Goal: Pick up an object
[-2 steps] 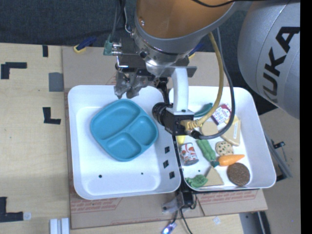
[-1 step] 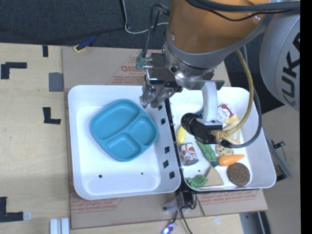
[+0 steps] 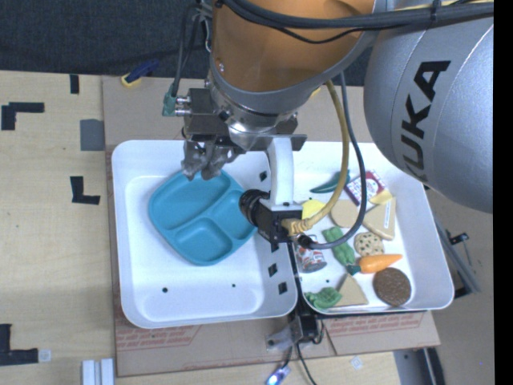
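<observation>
The end effector [image 3: 204, 165] is seen hanging over the left bin [image 3: 132, 215], its dark fingers at the far rim of a blue divided tray [image 3: 200, 221]. Whether the fingers are apart or together cannot be told, and no object is seen between them. The blue divided tray lies tilted in the left bin, slightly right of the bin's centre. The right bin [image 3: 429, 251] is filled with small food-like pieces: an orange carrot [image 3: 380, 261] is placed at about 5 o'clock of that bin, just above a brown round disc [image 3: 393, 285] (a cookie, by its look), and a spotted cracker [image 3: 369, 243] lies just above the carrot. Both bins are carried side by side on the worktop [image 3: 48, 247].
</observation>
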`<state>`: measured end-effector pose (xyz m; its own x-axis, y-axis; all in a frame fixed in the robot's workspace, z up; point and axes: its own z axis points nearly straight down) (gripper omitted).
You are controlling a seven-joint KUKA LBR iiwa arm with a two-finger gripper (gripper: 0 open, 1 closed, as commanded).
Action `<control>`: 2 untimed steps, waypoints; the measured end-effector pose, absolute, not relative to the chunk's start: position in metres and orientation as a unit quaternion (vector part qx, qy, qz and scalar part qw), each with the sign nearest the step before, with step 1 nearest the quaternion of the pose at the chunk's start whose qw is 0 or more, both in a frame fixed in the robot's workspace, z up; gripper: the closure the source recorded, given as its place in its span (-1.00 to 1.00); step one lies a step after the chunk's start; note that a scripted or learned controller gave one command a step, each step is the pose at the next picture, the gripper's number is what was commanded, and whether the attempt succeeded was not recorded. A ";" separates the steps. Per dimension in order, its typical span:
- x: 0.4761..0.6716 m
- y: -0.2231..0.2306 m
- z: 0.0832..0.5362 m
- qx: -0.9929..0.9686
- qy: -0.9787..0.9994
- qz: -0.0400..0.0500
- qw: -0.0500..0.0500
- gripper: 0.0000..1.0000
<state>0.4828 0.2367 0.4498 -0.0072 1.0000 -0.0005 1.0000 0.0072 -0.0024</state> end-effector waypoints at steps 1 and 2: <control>0.483 0.234 0.460 -0.705 -0.709 0.002 0.001 1.00; 0.483 0.235 0.470 -0.705 -0.709 0.002 0.001 1.00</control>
